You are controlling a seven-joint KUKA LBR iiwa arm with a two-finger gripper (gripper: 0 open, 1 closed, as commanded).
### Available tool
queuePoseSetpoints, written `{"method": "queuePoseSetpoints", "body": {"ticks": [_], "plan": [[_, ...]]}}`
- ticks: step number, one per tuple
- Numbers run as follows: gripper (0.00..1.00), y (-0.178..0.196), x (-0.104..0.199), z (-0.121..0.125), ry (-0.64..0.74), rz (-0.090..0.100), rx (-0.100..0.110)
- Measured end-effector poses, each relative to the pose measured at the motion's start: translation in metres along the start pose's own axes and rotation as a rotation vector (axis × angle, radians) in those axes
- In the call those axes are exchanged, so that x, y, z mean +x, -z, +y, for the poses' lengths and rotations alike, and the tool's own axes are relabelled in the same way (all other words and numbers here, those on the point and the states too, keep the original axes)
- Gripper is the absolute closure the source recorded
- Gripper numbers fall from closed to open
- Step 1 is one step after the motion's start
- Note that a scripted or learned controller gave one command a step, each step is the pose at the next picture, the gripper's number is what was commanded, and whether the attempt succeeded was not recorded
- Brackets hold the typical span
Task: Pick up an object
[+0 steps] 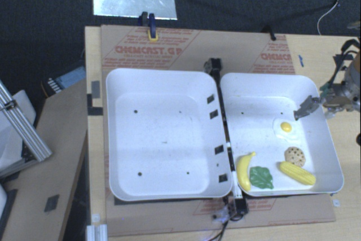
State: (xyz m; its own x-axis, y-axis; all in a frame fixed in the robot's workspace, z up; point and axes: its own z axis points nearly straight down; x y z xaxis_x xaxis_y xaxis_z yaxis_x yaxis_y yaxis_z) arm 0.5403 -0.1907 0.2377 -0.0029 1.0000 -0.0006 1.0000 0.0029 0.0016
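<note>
So we've got the counter (186,45) with its cardboard sheet, and on it the two white bins side by side. The left bin (163,132) has nothing we'd go for, so the right bin (256,101) is where everything happens. The arm (348,84) pokes in over that bin's far right rim, and the gripper (306,106) hangs just inside the right wall, pointing down and to the left.

Toys are all bunched in the near part of the right bin. Biggest first: the banana (244,171) stands roughly upright in the picture along the divider, with the green leafy thing (261,178) touching its right side. Then the corn cob (297,173) near the bottom right corner, long axis running from upper left to lower right. Just above it sits the cookie (294,155), and above that the fried egg (286,127).

The egg is the closest pick by far: it lies just below and a bit left of the fingertips, with the cookie next in line below it. Flat and round, so no long axis to line up with.

As for the fingers, it's too dark and small at that spot. We honestly can't tell if they're apart or together, though nothing looks caught between them.
</note>
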Motion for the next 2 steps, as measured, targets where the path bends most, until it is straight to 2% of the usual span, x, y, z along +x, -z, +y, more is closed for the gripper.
{"method": "queuePoseSetpoints", "body": {"ticks": [1,2], "plan": [[0.00,0.172,0.048,-0.007,0.007,-0.003,-0.018],[0.00,0.307,0.090,-0.051,0.005,-0.001,-0.019]]}}
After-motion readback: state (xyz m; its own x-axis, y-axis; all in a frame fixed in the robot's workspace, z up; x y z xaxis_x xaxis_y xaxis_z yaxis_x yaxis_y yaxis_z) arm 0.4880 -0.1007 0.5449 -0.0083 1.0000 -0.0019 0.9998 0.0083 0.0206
